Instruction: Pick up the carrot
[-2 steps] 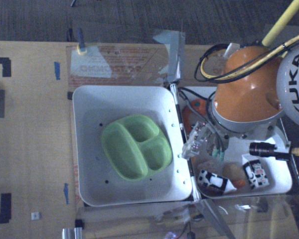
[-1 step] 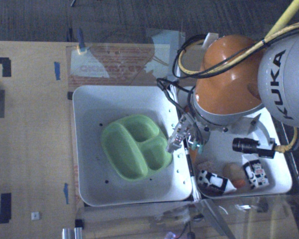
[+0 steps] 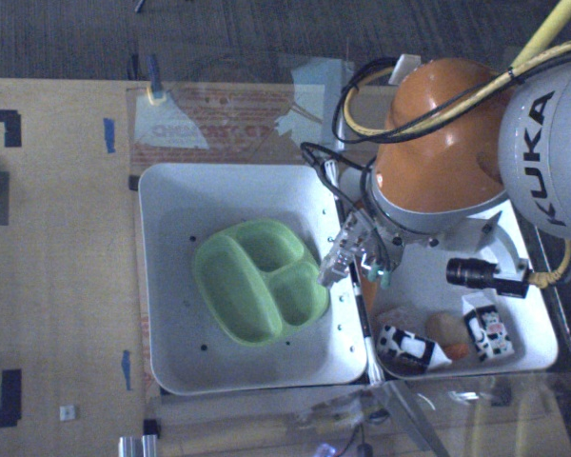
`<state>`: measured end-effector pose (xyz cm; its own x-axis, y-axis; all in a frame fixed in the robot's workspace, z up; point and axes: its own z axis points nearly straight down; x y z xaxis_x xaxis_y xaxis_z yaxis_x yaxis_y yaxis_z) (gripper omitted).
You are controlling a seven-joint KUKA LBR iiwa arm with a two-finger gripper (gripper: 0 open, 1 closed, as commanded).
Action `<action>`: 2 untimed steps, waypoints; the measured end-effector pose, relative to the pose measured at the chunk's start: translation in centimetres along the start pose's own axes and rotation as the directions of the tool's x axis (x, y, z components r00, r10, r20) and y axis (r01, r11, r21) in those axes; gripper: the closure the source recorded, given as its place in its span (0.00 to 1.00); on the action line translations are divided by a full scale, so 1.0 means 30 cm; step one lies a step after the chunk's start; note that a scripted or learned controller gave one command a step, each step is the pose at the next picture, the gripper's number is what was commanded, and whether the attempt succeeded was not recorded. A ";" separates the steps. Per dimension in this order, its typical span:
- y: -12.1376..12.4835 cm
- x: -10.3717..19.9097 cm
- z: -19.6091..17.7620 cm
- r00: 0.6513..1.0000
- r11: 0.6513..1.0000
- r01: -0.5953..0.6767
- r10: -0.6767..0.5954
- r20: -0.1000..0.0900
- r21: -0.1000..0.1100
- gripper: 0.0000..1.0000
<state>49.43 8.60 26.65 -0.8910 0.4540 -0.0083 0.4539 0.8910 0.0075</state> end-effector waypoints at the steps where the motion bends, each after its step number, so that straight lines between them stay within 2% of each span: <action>1: -0.146 -0.047 -0.011 0.987 0.987 -0.162 0.162 -0.006 0.008 1.00; 2: -0.291 -0.170 -0.272 0.967 0.967 -0.256 0.256 -0.002 0.006 1.00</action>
<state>49.92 -1.51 34.79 -0.7450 0.6671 -0.0042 0.6671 0.7450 0.0031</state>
